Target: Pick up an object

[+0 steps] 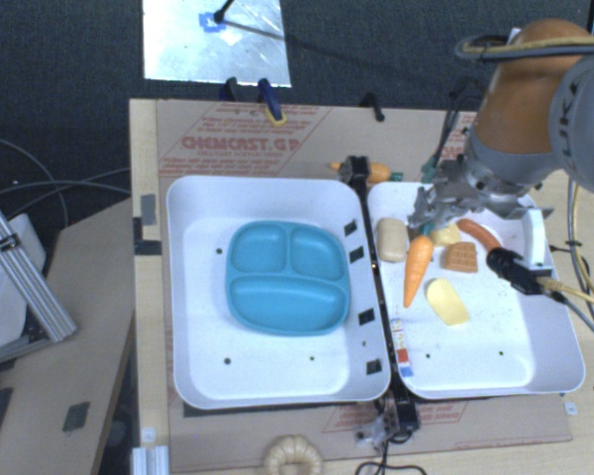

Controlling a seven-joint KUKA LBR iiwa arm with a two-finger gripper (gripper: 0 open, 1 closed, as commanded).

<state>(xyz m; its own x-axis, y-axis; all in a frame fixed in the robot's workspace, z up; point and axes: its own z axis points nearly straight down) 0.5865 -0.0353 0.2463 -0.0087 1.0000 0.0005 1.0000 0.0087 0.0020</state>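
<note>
Camera view: cardboard-topped bench (pixel 238 137) on dark carpet, two shallow white bins. Left bin (pixel 203 364) holds a blue compartment plate (pixel 285 275). Right bin (pixel 495 359), upper part: orange plastic carrot (pixel 416 268), tip toward lower frame, beside a cream oval piece (pixel 391 238). Gripper (pixel 438 209) hovers just above; finger state cannot be told. Carrot likely light, rigid, slick; grasp across the thick end.

Fixed overhead camera (slanted) overlooks both bins (pixel 277 191).

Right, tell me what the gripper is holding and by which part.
It cannot be told. The gripper is low over the right bin, above the carrot, but nothing shows between its fingers.
</note>
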